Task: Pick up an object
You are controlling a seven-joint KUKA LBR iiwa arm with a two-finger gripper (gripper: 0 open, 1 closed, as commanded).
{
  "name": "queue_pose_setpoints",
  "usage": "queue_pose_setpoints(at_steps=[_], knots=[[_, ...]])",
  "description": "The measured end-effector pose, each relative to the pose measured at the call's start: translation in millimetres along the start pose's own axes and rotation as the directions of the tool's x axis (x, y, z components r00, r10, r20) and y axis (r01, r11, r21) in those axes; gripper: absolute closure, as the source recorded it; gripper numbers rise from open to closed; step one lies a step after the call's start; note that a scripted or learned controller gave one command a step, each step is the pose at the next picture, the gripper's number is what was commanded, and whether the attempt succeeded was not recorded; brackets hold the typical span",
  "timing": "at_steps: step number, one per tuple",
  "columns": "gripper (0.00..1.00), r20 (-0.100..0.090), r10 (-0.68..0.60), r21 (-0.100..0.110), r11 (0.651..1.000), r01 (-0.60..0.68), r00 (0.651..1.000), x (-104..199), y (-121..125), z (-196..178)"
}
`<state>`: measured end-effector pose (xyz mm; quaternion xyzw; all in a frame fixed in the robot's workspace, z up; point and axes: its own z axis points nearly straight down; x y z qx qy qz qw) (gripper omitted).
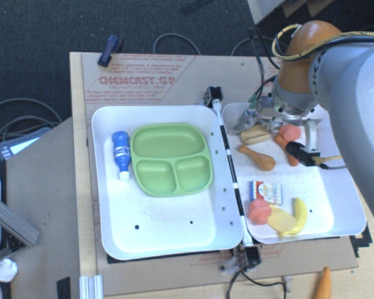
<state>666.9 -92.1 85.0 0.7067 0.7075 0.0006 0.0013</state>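
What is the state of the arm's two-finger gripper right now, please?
Gripper: cannot be told; it hangs low over the far end of the right shallow white bin, beside a tan bread-like toy piece.

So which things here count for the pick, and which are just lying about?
For the pick, in the right bin by the gripper:
drumstick, tan bread piece, pink piece, banana, red piece, small carton.

Lying about:
green divided plate and blue bottle in the left bin; blue clip.

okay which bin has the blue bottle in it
The left bin, holding the blue bottle beside the green divided plate. The right bin holds toy food instead.
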Motion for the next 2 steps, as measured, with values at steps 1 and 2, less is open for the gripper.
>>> queue_pose_setpoints(at_steps=[1,2], knots=[[1.0,0.001,-0.001,-0.005,1.0,0.001,1.0,0,2,-12],[1.0,-0.002,0.0,0.004,1.0,0.0,1.0,81,-57,-100]])
